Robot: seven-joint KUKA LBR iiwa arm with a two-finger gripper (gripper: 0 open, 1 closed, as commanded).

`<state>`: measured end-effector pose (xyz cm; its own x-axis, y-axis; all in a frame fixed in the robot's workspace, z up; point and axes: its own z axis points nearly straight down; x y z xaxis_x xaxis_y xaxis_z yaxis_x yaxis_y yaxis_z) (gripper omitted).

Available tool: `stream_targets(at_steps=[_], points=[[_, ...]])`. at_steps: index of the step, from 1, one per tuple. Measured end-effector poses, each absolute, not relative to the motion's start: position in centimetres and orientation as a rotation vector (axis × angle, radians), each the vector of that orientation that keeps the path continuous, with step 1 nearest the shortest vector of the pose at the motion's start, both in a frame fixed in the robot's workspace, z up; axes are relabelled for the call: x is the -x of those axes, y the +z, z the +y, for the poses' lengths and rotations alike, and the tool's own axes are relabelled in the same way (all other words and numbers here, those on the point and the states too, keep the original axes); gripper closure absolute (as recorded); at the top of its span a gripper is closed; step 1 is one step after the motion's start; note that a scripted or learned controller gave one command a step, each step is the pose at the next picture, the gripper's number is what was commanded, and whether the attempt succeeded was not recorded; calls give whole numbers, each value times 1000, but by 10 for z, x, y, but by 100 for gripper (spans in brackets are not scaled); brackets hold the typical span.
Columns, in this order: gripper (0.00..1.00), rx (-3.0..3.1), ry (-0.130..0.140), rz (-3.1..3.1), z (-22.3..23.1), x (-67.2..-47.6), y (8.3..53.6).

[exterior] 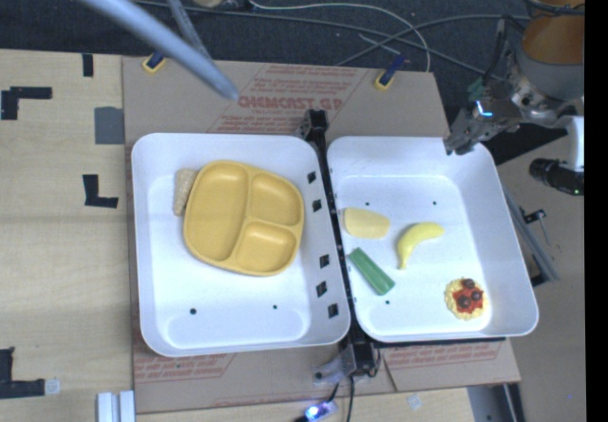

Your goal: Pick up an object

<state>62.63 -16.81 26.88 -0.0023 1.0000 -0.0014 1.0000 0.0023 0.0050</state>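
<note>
Gripper [463, 137] sits at the upper right, just over the right bin's [494, 320] far corner; can't tell its state. Banana [416, 239] lies mid-bin, lower right of frame.

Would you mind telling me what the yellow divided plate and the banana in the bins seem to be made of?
The yellow divided plate looks like moulded plastic with a matte-to-satin finish: even colour, soft rounded compartment ridges. The banana is probably a plastic toy: flat uniform yellow, smooth skin without marks, though real fruit cannot be fully ruled out from this view.
</note>
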Motion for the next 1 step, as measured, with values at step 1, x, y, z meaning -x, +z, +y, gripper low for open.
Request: stream_targets(at_steps=[1], points=[[100,-2217,-1,2228,-110,-610,270]])
